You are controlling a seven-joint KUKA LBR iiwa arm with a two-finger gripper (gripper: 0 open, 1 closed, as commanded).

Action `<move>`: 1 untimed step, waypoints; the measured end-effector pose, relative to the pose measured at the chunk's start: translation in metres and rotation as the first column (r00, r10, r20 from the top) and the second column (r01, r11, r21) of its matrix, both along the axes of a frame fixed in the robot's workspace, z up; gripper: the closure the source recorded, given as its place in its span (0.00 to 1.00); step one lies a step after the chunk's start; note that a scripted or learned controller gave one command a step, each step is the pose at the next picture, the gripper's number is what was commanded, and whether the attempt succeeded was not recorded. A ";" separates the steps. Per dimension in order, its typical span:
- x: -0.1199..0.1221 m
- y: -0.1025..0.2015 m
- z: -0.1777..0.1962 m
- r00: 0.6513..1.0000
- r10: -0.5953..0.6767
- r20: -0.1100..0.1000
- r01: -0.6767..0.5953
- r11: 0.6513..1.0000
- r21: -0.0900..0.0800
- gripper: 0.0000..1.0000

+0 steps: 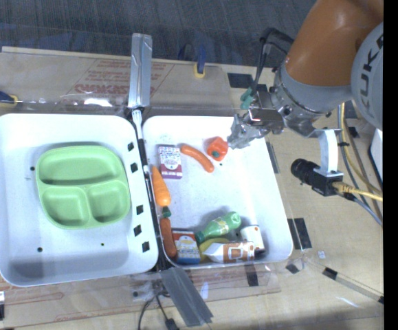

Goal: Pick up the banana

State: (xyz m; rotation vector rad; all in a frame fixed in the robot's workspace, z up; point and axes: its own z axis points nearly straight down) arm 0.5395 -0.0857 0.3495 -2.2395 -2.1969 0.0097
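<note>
Arm (336, 40) above right bin (279, 205)

KUKA iiwa arm (336, 47), entering from the right. A broad, rounded orange band (333, 29) wraps the link above the wrist; the casing beside it is pale grey and carries dark lettering, cut off at the edge. Below the band sits a grey wrist ring, then a cluster of dark and metallic fittings with a small green part. Thin black cables (267, 47) loop from the wrist housing. The claw (243, 135) is a small grey metal piece at the arm's left end, its details blurred.
</note>
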 end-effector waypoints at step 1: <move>0.022 -0.107 0.050 0.987 -0.159 0.004 0.159 0.987 -0.001 1.00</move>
